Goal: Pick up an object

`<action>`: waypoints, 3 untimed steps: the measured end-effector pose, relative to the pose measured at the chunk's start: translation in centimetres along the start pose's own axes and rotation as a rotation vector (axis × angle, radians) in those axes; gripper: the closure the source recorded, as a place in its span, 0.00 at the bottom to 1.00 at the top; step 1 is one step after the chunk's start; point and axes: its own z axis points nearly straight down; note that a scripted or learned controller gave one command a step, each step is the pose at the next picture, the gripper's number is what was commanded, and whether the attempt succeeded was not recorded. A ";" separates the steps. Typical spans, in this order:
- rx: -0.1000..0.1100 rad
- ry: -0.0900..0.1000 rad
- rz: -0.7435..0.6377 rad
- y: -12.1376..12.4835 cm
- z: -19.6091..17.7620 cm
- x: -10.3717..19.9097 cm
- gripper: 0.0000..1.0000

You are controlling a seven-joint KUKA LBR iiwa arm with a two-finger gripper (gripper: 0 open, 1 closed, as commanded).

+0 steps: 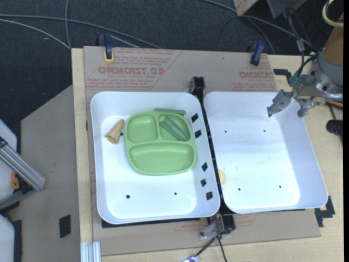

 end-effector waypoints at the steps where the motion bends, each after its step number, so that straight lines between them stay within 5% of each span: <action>1: -0.013 -0.003 -0.003 0.2 -0.8 0.0 0.00; 3: -0.010 -0.001 -0.005 1.6 11.0 0.2 0.00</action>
